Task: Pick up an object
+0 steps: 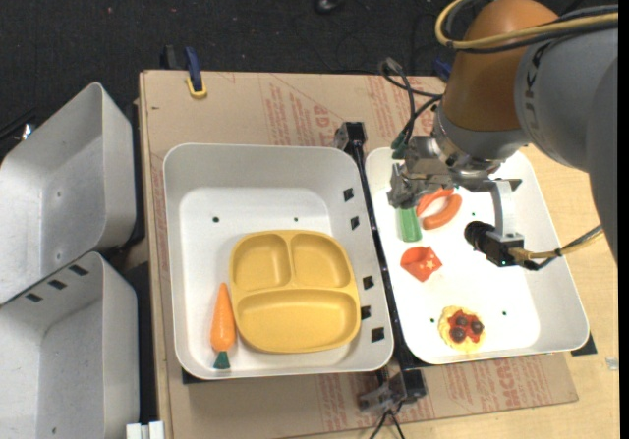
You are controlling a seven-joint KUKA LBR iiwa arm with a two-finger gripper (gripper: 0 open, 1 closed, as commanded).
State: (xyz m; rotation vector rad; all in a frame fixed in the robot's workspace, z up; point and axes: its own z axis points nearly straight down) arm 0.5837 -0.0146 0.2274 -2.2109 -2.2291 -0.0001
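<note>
At the near-left corner of the left bin (187,231) a carrot (223,319) lies lengthwise, tip toward the far rim, just beside a yellow divided plate (295,290) that fills the bin's middle. Across the divide, in the right bin (550,329), a green stick (408,224) lies along the left wall, a red wedge (421,262) sits just nearer the front, and a small round pizza-like piece (462,326) rests by the near rim. An orange sausage-shaped piece (438,209) lies slantwise directly beneath my jaws (432,193), its long axis running from near-left to far-right; I judge it my likeliest target, calling for little more than a straight descent. Whether my jaws are spread or pressed together, I cannot tell; my wrist hides them. The bins sit on a brown cardboard-covered bench (295,103), with dark floor and cables beyond its far edge.
</note>
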